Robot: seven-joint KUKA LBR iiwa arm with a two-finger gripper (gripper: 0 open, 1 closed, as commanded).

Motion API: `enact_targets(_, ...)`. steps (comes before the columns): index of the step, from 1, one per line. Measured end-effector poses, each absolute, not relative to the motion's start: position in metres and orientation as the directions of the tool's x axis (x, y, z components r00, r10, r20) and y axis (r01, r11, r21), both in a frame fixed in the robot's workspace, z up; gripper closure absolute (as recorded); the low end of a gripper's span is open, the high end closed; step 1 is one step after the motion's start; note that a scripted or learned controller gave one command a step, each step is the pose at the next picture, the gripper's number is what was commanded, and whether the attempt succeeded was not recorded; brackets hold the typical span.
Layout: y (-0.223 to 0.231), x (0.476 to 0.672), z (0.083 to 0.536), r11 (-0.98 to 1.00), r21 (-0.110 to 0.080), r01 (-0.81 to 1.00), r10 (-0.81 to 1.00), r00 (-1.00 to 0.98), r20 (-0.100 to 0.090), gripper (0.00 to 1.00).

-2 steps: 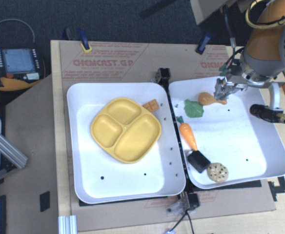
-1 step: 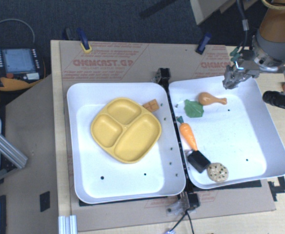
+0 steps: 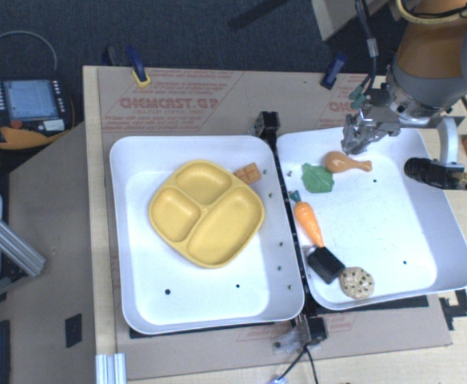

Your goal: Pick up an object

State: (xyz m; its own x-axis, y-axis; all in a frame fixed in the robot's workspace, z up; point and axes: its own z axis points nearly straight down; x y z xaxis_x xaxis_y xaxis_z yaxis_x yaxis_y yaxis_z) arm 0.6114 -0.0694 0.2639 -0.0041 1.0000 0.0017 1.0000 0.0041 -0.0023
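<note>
the left shallow white plastic bin [image 3: 137, 214] holds a yellow three-compartment plastic plate [image 3: 207, 213], lying flat and tilted cornerwise, with a small tan block [image 3: 248, 173] just beside its upper right edge. the bare floor of that bin lies mostly below and to the left of the plate.

the right shallow white plastic bin [image 3: 409, 230] carries the small things, all crowded toward its left wall: a green leafy plastic piece [image 3: 317, 178], a tan plastic drumstick [image 3: 347, 164] just beside it, an orange plastic carrot [image 3: 308, 222] below them, then a black rectangular block [image 3: 325, 264] touching or nearly touching a round speckled cookie [image 3: 357, 282] near the lower rim. the right half of this bin is bare, so there is open room to approach from that side; the carrot and black block sit close to the dividing wall, which would cramp a grasp there.

the metal two-finger gripper [image 3: 358, 141] hangs at the bin's upper edge, just above the drumstick's fat end, which looks like the likeliest target. whether its fingers are spread or pressed together i cannot tell; nothing is visibly between them. by my judgement the pick is not yet done: descent, closing and lifting all remain.
</note>
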Motion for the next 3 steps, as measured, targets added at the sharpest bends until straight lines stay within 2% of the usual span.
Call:
enact_targets(1,-0.020,0.595,0.257,0.005,-0.003,1.000,1.000,-0.005,0.002,1.00)
enact_targets(2,0.031,0.592,0.239,0.006,-0.004,1.000,1.000,-0.006,0.002,1.00)
enact_targets(3,0.089,0.580,0.242,0.007,-0.003,1.000,1.000,-0.007,0.003,1.00)
